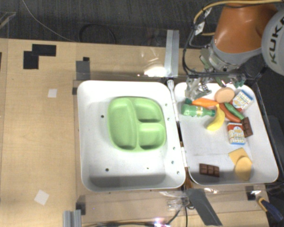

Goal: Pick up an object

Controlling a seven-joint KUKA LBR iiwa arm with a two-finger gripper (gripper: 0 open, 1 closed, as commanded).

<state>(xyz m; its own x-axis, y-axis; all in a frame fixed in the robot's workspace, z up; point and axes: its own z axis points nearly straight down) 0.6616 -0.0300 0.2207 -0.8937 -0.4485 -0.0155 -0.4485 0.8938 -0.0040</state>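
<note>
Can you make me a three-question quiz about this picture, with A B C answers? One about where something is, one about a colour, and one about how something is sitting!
1. Where is the green tray?
A. In the left bin
B. In the right bin
C. On the bare bench

2. What colour is the bottle lying at the top of the right bin?
A. Blue
B. Green
C. White

3. How does the chocolate bar near the bottom of the right bin sit?
A. Standing on end
B. Leaning on the banana
C. Lying flat, apart from the other toys

Answers:
1 A, since the tray rests in the middle of the left bin.
2 B, since the bottle is green, beside the carrot.
3 C, since it lies flat on the bin floor with bare white around it, far from the banana.
</note>
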